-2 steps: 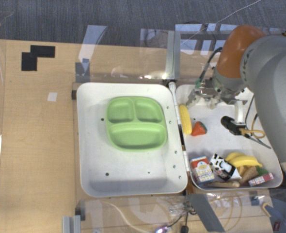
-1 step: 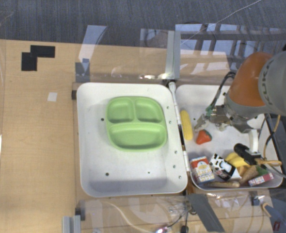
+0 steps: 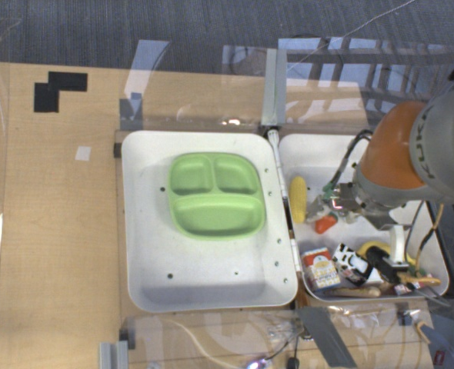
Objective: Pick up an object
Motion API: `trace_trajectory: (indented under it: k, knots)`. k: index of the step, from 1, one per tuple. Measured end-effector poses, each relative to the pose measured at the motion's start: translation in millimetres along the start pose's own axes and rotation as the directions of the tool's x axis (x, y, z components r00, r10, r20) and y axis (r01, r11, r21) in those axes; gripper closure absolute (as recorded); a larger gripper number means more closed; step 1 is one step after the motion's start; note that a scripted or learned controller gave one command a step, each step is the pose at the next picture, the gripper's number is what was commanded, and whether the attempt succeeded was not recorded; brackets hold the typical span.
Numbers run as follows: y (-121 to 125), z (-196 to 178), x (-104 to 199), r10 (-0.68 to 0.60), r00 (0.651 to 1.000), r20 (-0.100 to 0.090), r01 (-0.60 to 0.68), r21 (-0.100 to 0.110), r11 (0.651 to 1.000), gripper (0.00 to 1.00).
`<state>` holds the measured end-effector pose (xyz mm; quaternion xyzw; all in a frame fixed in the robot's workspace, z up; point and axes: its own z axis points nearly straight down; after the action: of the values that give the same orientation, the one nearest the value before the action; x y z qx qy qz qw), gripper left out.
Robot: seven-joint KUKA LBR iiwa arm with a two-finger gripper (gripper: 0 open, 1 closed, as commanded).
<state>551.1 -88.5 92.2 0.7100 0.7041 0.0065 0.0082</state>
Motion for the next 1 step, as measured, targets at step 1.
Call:
trace_trajectory:
  k: [1]
  knots:
    - [2.1, -10.6, 2.6, -0.002, 1.0, -0.004, 0.002, -0.004, 1.0, 1.0]
